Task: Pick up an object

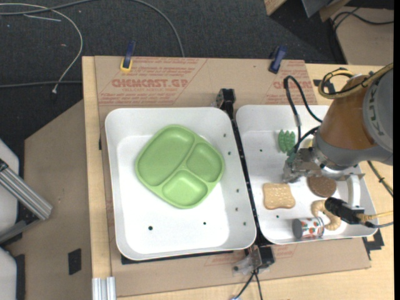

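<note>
**Claw low in the right bin among small objects**

Closest to the lens, a small can (308,229) lies on its side at the near edge of the right bin (262,217). Beside it sit a pale ring-shaped item (329,220), a tan toast-like piece (278,195) and a brown disc (322,185). A green toy (287,140) lies farther back. The claw (299,167) hangs between toy and toast; whether it is spread or pinching cannot be told. A green divided plate (180,165) rests in the left bin (125,230) on the desk (100,167).
</note>
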Tool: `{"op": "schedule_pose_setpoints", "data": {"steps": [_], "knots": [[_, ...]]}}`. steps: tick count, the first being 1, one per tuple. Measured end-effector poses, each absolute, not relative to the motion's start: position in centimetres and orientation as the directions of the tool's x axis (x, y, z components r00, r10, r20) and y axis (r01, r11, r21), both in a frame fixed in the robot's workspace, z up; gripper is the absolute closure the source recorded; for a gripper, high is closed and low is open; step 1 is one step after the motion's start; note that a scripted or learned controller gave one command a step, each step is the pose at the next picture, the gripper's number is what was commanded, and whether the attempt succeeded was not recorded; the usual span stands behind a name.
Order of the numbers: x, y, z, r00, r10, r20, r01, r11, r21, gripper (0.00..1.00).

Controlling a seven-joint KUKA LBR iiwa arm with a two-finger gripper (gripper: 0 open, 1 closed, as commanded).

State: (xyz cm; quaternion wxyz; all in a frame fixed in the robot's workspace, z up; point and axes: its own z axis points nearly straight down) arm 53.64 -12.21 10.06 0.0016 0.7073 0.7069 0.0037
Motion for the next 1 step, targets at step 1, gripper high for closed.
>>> {"op": "schedule_pose_setpoints", "data": {"steps": [1], "knots": [[54.12, -11.57, 14.57, -0.001, 1.0, 0.0, 1.0, 0.001, 0.003, 1.0]]}}
